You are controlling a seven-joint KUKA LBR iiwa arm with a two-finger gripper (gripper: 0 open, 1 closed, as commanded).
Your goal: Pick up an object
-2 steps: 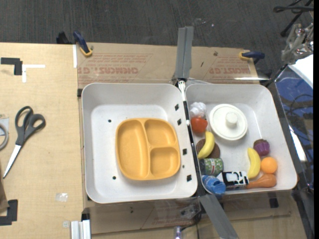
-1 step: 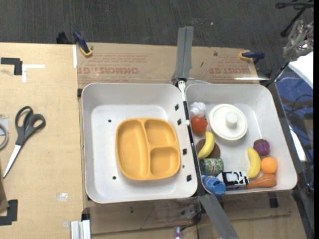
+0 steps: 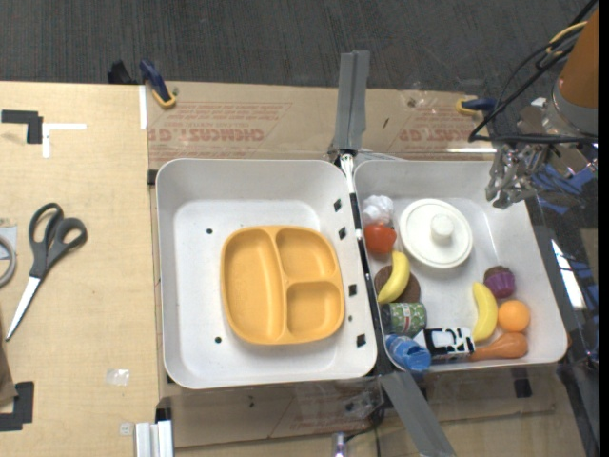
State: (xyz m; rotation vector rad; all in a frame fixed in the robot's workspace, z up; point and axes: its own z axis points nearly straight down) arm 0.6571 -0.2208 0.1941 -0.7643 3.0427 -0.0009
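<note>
Nearest the front edge of the right bin (image 3: 557,298) lies a jumble: a blue crumpled thing (image 3: 407,353), a small black-and-white toy car (image 3: 449,342), and a carrot (image 3: 497,348) pointing along the wall. Just behind them sit a green can (image 3: 403,317), a yellow banana (image 3: 484,310) and an orange (image 3: 513,315), the last two touching. I'd go for the orange: it looks like light, rigid toy plastic, smooth and round, so it may roll or squirt out unless pinched across its widest part, from above. The banana beside it leaves little room on that side. Further back are a purple plum-like piece (image 3: 499,280), a second banana (image 3: 395,276) on something brown, a tomato (image 3: 379,238) and a white lid with a knob (image 3: 437,232). The left bin (image 3: 181,255) holds a yellow divided plate (image 3: 283,284). At the back, over the right bin's far corner, the gripper (image 3: 506,181) hangs with nothing in it; whether its jaws are parted I cannot tell.
</note>
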